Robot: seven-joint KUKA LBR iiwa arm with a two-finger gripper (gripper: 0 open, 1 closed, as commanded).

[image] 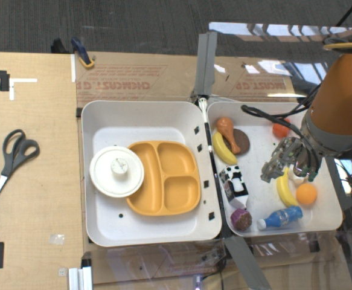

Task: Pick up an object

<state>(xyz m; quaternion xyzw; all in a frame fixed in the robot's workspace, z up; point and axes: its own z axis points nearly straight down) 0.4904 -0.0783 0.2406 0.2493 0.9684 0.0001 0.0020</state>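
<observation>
My gripper hangs over the middle of the right bin, reaching in from the right under the arm's orange band. Just right of it lie a small yellow banana and an orange ball. A red item sits behind it. To its left are a larger banana, a drumstick, a brown disc and a black-and-white toy. A purple object and a blue bottle lie near the front wall. I see nothing held in the gripper.
The left bin holds a yellow divided plate and a white round lid. Scissors lie on the wooden bench at the left. A blue clip sits at the back, by the cardboard.
</observation>
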